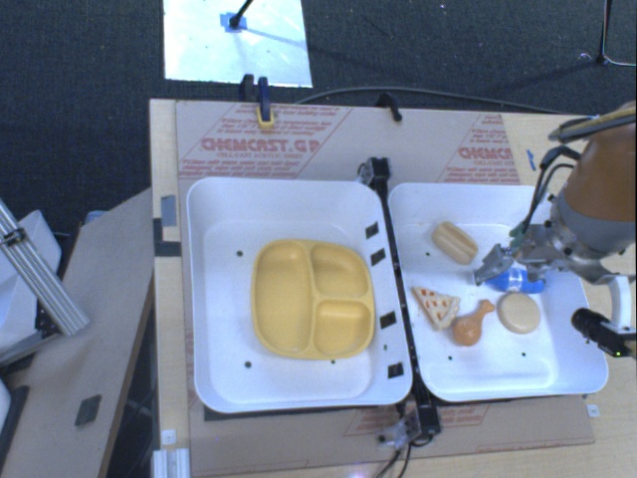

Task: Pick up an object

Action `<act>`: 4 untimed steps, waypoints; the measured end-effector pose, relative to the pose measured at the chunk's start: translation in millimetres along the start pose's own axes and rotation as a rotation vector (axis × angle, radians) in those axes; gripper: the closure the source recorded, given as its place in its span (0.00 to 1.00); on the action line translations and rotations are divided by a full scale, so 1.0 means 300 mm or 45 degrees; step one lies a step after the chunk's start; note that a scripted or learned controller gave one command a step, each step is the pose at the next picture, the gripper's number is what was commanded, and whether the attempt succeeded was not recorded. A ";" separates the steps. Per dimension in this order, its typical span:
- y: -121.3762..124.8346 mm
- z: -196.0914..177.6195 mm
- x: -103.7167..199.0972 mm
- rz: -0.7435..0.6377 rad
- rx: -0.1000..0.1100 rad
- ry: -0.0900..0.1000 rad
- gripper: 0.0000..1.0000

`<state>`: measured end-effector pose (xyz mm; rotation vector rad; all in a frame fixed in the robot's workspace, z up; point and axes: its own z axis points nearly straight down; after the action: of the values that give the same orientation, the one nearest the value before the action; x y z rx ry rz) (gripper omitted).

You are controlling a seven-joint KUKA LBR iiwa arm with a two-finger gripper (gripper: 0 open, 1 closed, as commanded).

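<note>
The right bin (557,371) holds a tan bread roll (455,241), a pizza slice (435,307), an orange-brown drumstick (472,324), a round beige bun (519,313) and a small blue object (522,283). My gripper (495,265) hangs low over the bin's middle, reaching in from the right. It sits just left of and over the blue object, which the wrist partly hides. The roll lies up-left of the gripper, and the bun lies just below it. I see nothing lifted off the bin floor.
The left bin (224,217) carries a yellow divided plate (314,299). A black-clipped divider (383,257) runs between the two bins. The bins rest on a cardboard sheet (259,145) on the bench.
</note>
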<state>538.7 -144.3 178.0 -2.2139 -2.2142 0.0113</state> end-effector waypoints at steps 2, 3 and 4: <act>0.023 0.115 -0.015 -0.002 -0.016 -0.003 0.00; 0.028 0.282 -0.015 -0.002 -0.017 -0.003 0.00; 0.029 0.245 -0.016 -0.003 -0.020 -0.005 1.00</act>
<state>546.4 -148.9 104.3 -2.2210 -2.2264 -0.0021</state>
